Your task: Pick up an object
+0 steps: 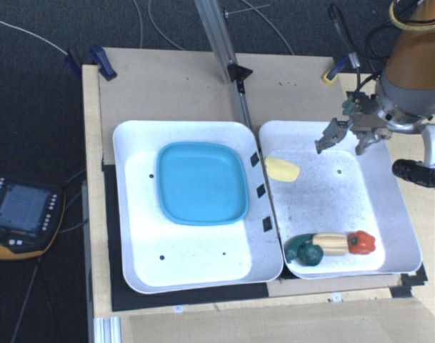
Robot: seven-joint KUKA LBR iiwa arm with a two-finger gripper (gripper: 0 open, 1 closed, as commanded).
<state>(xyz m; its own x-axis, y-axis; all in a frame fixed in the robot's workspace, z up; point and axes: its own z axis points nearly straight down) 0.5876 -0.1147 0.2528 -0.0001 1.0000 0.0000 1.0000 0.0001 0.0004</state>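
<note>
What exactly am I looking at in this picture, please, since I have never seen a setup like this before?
This is one camera fixed above a workbench, looking down at a slant. The grey and orange machine at the right is a robot arm; its two-finger gripper hangs open over the right white bin and holds nothing. Its job is to pick up an object. In that bin lie a pale yellow piece near the left wall and, along the near edge, a dark green item, a tan stick-shaped item and a red item. The left white bin holds a light blue tray. A handheld control pad lies on the floor at the left.
</note>
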